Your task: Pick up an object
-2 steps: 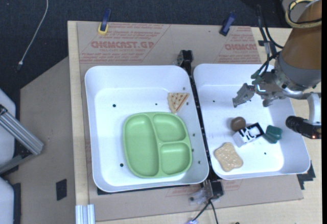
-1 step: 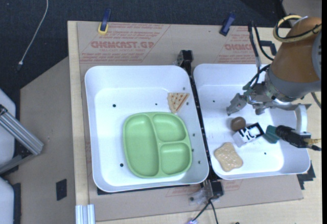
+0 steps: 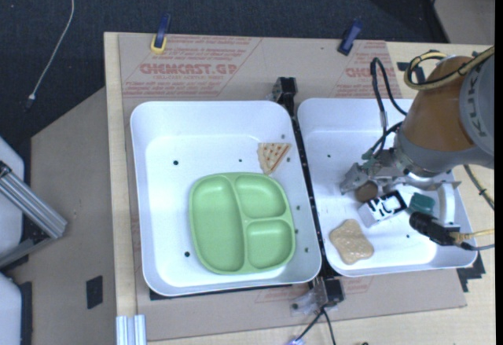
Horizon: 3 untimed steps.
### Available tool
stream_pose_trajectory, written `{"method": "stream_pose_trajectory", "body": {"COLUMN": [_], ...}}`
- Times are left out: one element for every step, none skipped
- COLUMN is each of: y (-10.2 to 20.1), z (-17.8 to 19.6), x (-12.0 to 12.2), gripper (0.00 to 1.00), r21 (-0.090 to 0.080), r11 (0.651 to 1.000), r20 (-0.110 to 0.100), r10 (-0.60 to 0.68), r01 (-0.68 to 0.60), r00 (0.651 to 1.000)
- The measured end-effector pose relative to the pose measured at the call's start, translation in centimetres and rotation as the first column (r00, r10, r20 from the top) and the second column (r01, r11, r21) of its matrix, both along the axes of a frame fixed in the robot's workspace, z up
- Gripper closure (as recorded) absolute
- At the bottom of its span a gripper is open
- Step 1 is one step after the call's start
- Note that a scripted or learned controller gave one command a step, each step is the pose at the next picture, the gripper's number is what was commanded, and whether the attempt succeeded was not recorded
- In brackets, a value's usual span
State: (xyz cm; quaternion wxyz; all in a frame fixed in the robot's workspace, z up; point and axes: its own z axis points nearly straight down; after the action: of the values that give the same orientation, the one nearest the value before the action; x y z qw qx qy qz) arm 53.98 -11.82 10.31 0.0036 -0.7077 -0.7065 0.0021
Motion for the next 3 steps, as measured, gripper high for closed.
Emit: {"method": "stream_pose_trajectory", "body": {"y": [0.0,0.2,0.5], "z": [1.4,6.0,12.4], "x": [0.2,-0.4,-0.3], "gripper": [1.0,1.0,1.0], "r21": [-0.002,-0.004,-0.004], "r11": [1.0,1.0,1.0], "r20": [0.009,0.013,0.016], "r10": [0.0,0.002,0.003], "r01": [0.0,-0.002,-0.003], "r00": [1.0,1.0,1.0]}}
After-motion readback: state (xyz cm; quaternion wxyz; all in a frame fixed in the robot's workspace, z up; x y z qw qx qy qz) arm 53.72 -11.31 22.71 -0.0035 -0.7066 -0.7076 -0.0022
